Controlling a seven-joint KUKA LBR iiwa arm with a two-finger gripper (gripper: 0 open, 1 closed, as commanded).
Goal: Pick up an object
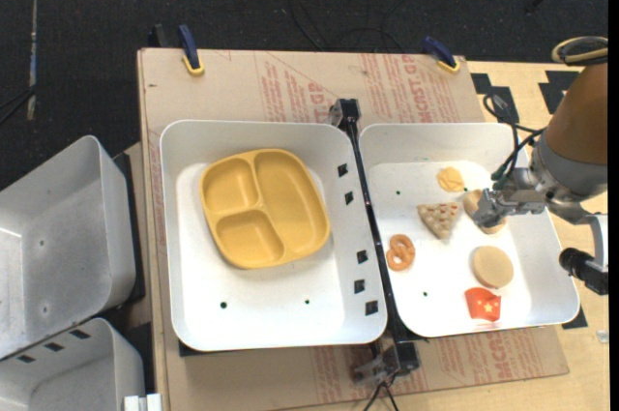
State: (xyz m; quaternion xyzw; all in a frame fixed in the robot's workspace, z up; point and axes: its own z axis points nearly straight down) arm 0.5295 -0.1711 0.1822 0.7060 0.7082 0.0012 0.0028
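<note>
— Where's the gripper (486, 211)?
— Low in the right bin (542, 303), just beside the pizza slice (440, 218) — possibly over a tan piece. Its opening, I cannot tell.
— Then descend squarely, close gently.

arm (580, 133): cut off at right edge | end effector (486, 211) fingers: state unclear

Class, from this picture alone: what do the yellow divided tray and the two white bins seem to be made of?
Yellow divided tray: probably moulded plastic with a dull sheen, judging by its even colour and rounded compartment ridges. White bins, left and right: likely thin formed plastic, smooth and faintly glossy, with curved corners; painted metal cannot be excluded.
</note>
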